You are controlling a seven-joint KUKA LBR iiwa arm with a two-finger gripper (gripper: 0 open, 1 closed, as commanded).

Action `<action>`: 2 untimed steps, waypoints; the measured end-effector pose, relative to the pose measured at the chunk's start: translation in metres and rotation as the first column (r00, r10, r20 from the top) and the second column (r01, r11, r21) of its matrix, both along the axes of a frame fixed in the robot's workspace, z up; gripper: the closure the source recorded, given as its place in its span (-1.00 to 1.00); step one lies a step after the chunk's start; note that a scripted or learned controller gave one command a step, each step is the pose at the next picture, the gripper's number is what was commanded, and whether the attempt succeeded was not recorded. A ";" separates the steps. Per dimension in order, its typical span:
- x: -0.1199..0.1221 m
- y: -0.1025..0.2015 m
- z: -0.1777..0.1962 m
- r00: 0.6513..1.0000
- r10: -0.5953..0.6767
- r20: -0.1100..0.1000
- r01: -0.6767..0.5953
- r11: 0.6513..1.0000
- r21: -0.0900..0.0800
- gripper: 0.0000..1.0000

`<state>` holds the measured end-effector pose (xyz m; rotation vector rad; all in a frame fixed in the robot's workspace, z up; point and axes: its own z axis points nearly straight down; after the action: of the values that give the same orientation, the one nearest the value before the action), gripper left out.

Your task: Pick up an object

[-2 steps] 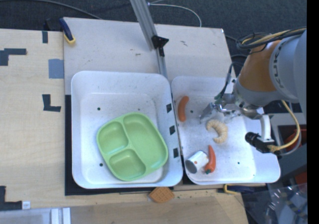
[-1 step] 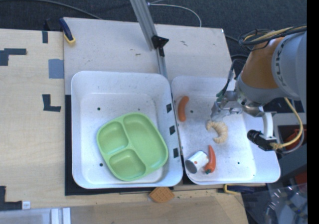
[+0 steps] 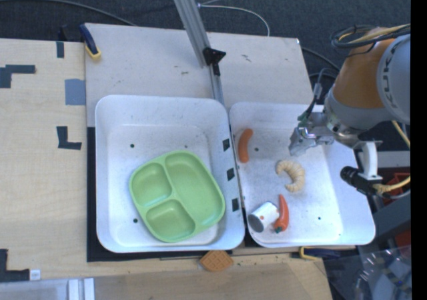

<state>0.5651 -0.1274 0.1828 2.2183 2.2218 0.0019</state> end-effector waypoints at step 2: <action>0.003 -0.009 0.096 1.000 0.000 0.002 0.000 1.000 -0.001 1.00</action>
<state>0.5682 -0.1360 0.2793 2.2169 2.2206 0.0027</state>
